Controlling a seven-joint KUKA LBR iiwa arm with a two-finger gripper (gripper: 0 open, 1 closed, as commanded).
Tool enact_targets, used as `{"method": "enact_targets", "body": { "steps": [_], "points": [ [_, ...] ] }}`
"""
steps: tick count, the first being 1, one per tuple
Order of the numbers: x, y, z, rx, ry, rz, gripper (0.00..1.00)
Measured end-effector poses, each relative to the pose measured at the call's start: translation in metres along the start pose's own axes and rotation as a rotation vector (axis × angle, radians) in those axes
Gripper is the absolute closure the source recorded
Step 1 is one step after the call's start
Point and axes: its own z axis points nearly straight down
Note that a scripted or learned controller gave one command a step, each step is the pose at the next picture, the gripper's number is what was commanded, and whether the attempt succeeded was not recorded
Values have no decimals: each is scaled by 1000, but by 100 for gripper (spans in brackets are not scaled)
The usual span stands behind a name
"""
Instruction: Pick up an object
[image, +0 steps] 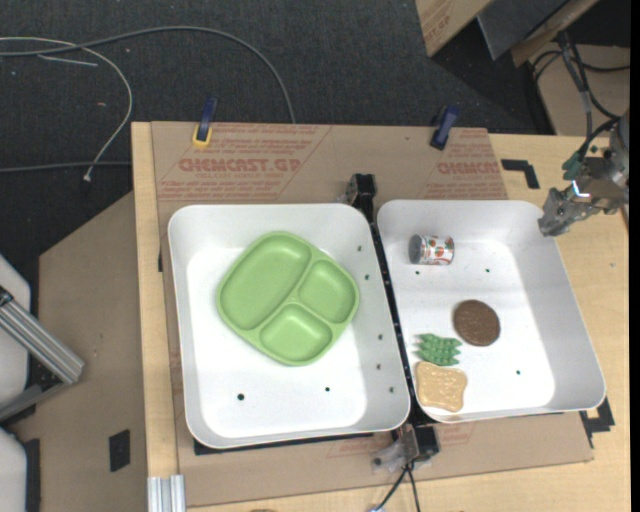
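Note:
The right bin (545, 300) holds a small can (432, 249) lying on its side near the back left, a round brown cookie (476, 323) in the middle, a green pea pod toy (438, 348) and a tan pineapple-shaped piece (441, 387) at the front left. My gripper (560, 215) hangs at the bin's back right corner, just over the rim, well apart from all of these objects. It is small and partly blurred at the frame's edge.
The left bin (200, 380) bears a green three-compartment plate (288, 297). Black clips (361, 188) join the bins at the back and front. Cardboard lies under both bins, with blue clamps (206, 118) on its back edge.

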Motion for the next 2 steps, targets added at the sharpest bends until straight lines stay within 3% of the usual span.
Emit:
{"method": "enact_targets", "body": {
  "steps": [2],
  "points": [
    [99,-5,20,10,5,-4,100]
  ]
}}
